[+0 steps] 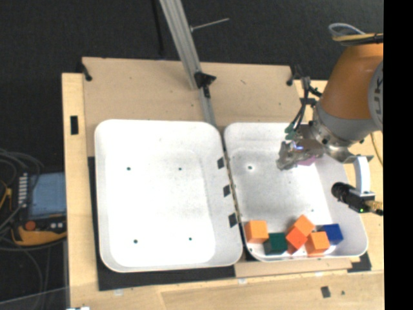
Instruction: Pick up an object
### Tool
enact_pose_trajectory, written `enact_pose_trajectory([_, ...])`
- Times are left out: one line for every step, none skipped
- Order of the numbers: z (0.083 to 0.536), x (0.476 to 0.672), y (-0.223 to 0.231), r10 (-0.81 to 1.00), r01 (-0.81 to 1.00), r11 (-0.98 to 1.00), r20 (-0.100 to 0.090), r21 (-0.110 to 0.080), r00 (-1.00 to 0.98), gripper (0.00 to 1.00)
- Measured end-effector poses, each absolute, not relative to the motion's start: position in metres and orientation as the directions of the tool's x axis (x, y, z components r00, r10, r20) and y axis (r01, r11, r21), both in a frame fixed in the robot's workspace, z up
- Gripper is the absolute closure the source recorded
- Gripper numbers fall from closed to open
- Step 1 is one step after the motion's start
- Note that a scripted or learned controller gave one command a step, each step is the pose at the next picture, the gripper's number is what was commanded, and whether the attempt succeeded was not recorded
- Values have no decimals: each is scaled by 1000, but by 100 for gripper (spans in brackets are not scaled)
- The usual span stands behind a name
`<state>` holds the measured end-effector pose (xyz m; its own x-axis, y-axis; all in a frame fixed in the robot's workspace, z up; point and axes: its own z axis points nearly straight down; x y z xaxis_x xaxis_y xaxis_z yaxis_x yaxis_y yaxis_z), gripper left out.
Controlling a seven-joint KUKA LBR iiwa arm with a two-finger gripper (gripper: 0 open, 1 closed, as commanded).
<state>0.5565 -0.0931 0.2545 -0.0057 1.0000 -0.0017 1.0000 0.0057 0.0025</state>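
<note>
My gripper (290,155) hangs over the upper middle of the right bin (258,186), with the grey arm and its orange band behind it at the right edge. A small purple thing (308,162) peeks out just right of the gripper; whether it is held is unclear. Along the near edge of the right bin lie several blocks: an orange one (257,230), a dark green one (277,243), a red-orange one (299,232), another orange one (317,242) and a blue one (333,232). They lie well below the gripper in the view.
The left bin (161,192) stands beside the right one, with black clips (227,189) on the shared edge. A slanted metal rail (187,50) rises from the bench behind the bins. Cables and a blue device (45,196) lie off the bench at the left.
</note>
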Motion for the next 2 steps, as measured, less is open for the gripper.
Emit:
enact_pose_trajectory([241,581,-43,1000,1000,6,-2,3,-6,100])
enact_pose_trajectory([249,608,9,1000,1000,8,1,3,-8,100])
